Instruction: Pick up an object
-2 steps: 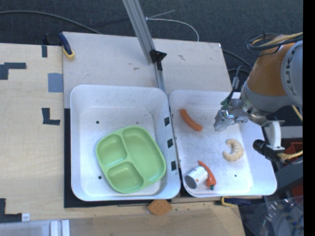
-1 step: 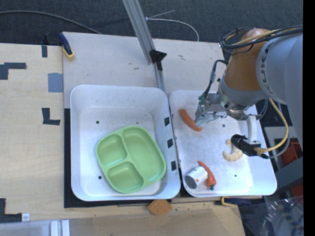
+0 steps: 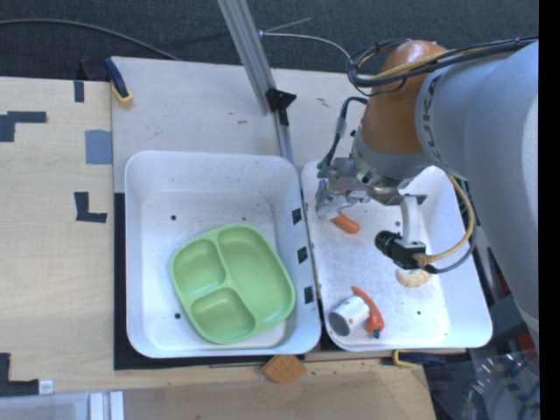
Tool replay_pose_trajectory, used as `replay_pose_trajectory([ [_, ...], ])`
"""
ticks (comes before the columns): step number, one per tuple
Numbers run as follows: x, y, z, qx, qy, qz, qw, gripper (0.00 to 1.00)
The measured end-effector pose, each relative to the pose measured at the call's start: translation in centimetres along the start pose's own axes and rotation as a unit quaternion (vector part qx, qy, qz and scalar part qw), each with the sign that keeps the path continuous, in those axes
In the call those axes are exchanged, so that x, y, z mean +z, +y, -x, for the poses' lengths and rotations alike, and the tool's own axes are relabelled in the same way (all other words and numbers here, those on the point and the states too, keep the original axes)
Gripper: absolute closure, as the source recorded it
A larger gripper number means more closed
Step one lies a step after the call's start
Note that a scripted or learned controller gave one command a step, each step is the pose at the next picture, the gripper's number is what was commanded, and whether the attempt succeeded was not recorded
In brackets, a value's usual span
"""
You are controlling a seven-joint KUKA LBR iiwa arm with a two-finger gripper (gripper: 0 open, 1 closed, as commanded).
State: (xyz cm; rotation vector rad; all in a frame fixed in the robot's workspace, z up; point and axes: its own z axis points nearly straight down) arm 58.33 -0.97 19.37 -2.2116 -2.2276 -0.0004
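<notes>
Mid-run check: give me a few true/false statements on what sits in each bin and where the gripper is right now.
1. A green divided plate lies in the left bin. True.
2. The gripper hovers over the left bin. False: it is over the right bin, near its upper left corner.
3. A small orange piece lies just beside the gripper. True.
4. The white cup stands on the green plate. False: it lies on its side in the right bin, by a carrot-like toy.
</notes>
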Motion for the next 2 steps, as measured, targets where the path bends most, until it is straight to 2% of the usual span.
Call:
replay_pose_trajectory([
  [2, -2.7, 2.5, -8.6, 0.001, 0.0, 0.0, 1.0, 1.0],
])
